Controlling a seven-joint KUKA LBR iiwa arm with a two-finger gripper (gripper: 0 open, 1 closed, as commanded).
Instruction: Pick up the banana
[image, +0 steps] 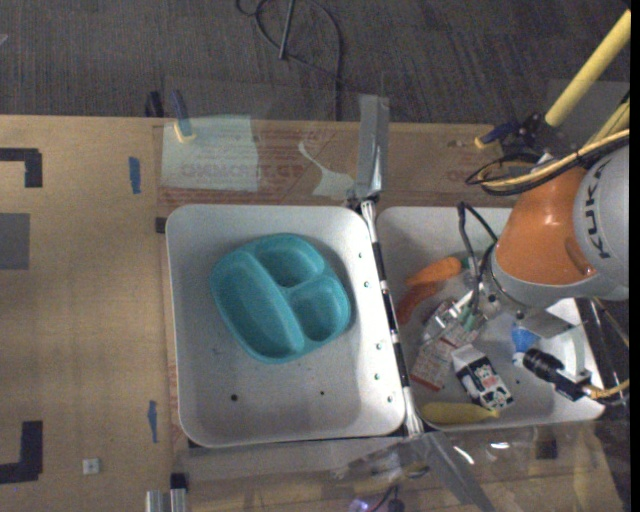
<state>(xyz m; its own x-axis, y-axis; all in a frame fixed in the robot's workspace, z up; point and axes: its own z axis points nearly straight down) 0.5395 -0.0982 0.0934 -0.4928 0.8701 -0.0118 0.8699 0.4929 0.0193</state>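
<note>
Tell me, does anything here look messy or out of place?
Slightly. The teal plate sits askew in the left bin, while the right bin is a crowded jumble, with the banana pressed against its near wall.

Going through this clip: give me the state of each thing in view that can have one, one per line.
banana: lying flat at the front edge of the right bin, apart from the gripper, not grasped.
gripper: low inside the right bin, above the clutter; finger state cannot be told.
teal divided plate: right side up, flat in the left bin, compartments bare.
orange item: lying in the right bin, partly hidden by the arm.
</note>
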